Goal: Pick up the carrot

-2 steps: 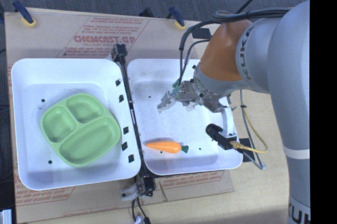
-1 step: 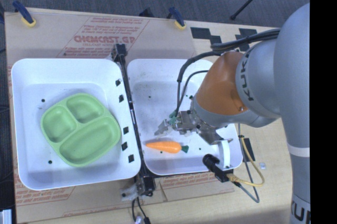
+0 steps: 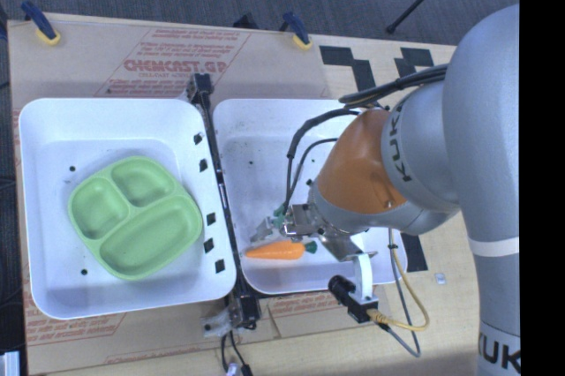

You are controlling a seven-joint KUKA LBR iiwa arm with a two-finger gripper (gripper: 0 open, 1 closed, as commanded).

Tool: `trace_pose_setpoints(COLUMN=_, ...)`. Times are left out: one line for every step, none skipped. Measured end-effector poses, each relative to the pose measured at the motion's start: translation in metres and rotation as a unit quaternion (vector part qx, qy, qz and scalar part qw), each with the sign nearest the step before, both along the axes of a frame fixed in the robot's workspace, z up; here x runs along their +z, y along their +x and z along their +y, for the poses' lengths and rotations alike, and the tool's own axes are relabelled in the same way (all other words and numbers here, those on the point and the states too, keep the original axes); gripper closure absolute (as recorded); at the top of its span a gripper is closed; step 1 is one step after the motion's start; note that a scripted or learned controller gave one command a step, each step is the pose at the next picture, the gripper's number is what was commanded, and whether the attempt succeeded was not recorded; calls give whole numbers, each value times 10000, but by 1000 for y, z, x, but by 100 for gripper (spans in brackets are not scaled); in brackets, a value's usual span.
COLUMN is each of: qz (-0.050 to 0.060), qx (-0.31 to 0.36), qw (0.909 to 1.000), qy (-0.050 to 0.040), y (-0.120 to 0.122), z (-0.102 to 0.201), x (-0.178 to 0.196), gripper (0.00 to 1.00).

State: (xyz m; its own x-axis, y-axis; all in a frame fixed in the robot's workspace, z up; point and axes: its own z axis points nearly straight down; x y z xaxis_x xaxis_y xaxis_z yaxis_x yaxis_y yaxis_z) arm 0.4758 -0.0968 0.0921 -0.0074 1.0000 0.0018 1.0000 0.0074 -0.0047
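The orange carrot with a small green top lies on its side near the front wall of the right bin. My gripper hangs low over the bin floor, right behind the carrot and nearly touching it. The carrot's whole length shows in front of the gripper. The grey arm with its orange band covers the right half of that bin.
A green divided plate lies in the left bin. Black clips run along the divider between the bins. A cable with a yellow lead hangs over the front edge of the bench.
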Motion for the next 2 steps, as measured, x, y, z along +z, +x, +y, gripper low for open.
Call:
trace_pose_setpoints(qz=-8, qx=0, qw=10000, qy=-4, y=0, z=-7, x=-1, gripper=0)
trace_pose_setpoints(qz=-3, qx=2, qw=10000, qy=2, y=0, z=6, x=-1, gripper=0)
